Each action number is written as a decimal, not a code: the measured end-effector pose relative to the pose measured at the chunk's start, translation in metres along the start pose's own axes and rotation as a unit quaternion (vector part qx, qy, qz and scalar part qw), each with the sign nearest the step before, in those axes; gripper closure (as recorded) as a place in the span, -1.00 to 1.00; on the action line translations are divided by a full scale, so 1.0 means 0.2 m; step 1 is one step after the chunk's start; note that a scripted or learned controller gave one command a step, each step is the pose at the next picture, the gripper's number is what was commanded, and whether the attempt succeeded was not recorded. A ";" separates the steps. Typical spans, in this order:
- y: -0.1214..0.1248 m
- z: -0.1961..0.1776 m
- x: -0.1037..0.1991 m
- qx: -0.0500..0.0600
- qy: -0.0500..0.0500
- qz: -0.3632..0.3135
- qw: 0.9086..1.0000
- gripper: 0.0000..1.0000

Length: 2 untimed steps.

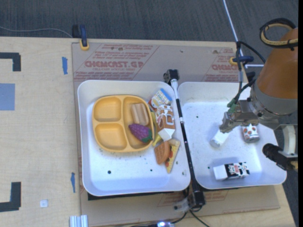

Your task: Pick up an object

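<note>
Though its print is unreadable, we see a white carton point(230, 170) lying nearest in the right bin point(199, 174), a small can point(250, 133) beyond. The gripper point(229, 125) is clamped on a small white object point(219, 138). The left bin point(87, 141) holds a yellow divided tray point(110, 123) with grapes point(140, 131). Board point(113, 60) reads "CHEMCAST GP".

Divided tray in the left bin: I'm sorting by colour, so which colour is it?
The divided tray is yellow-orange, seen clearly in the camera view.
</note>
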<state>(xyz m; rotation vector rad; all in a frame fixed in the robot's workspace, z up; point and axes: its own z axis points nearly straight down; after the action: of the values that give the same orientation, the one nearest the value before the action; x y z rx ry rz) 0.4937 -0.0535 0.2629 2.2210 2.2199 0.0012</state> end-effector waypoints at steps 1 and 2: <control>-0.07 0.39 0.28 0.001 0.001 -0.001 1.000 1.00; -0.07 0.39 0.01 0.001 0.000 0.000 1.000 1.00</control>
<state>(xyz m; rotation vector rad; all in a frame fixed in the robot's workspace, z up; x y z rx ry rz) 0.4793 -0.0507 0.1845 2.2223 2.2201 -0.0002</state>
